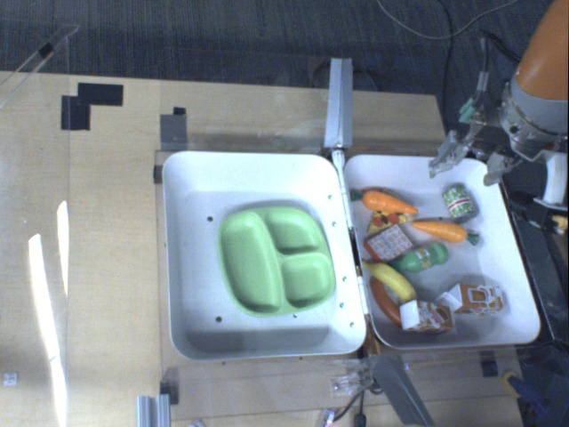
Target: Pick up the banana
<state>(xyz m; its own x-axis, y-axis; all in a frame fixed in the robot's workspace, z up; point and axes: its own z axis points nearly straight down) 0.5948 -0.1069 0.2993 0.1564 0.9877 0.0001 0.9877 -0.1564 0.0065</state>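
The yellow banana (393,281) lies in the right bin (524,314), near its left wall and towards the front. A red sausage (383,302) touches its front side and a green bottle (423,257) lies just behind it. My gripper (468,163) hangs over the bin's far right corner, well behind the banana. Its two fingers (444,159) are spread apart, open, with nothing between them.
The right bin also holds two carrots (389,203) (441,231), a small can (459,202), a patterned packet (388,241) and two small cartons (481,299) (424,316). A green divided tray (277,258) sits in the left bin (191,327). A metal rail (338,105) stands between the bins.
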